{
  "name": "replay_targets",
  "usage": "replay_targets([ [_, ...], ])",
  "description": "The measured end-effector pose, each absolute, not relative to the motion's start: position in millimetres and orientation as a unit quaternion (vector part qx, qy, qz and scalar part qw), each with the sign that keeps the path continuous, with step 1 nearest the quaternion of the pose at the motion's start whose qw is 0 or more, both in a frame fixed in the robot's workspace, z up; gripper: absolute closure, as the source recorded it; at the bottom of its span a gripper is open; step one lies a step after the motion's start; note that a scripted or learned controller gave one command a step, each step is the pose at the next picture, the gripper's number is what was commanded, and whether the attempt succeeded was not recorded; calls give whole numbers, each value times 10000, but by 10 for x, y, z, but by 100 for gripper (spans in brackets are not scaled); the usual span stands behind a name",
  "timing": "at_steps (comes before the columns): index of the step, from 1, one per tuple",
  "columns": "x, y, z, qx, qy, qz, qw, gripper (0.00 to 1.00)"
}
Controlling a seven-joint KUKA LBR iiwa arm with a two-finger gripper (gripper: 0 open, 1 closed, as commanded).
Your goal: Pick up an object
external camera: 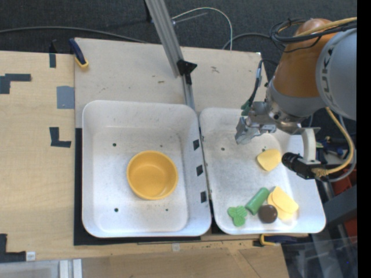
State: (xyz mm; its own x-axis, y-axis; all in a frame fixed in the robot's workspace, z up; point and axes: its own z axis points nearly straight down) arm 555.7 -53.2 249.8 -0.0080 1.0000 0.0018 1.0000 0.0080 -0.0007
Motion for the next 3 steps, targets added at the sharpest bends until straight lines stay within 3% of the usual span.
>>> replay_targets([
  [2, 5837, 328, 2390, -7052, -7090, 2, 7, 100],
  [3, 6071, 836, 2451, -7047, -7095, -7, 5, 100],
])
